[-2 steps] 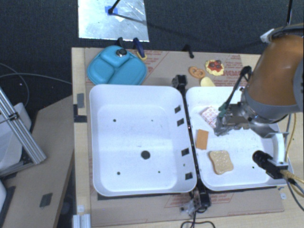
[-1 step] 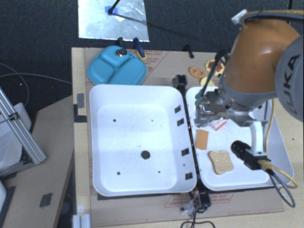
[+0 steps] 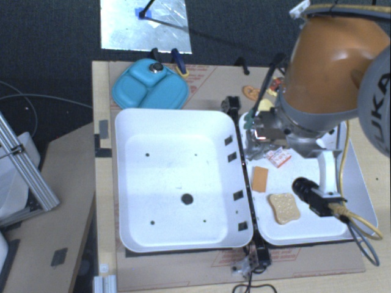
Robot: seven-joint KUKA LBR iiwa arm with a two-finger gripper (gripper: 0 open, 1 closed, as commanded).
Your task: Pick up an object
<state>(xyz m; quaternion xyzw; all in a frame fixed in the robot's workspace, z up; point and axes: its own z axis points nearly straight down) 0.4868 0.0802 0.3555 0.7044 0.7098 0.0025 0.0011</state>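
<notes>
In the right bin [image 3: 360, 209] lie an orange rectangular block [image 3: 260, 179], a tan toast-shaped piece [image 3: 285, 207] and a small red-and-white packet [image 3: 280, 157]. My gripper [image 3: 261, 134] hangs over the upper left part of that bin, just above the packet and the orange block. The big orange-and-grey wrist covers most of it. A small yellow object [image 3: 266, 105] shows at the wrist's left edge. Nothing is visibly held.
The left bin [image 3: 177, 182] has a small dark round thing [image 3: 187, 199] on its floor. A blue lidded tray [image 3: 150, 85] sits behind the left bin. A tan piece [image 3: 251, 92] lies on the cardboard behind the right bin.
</notes>
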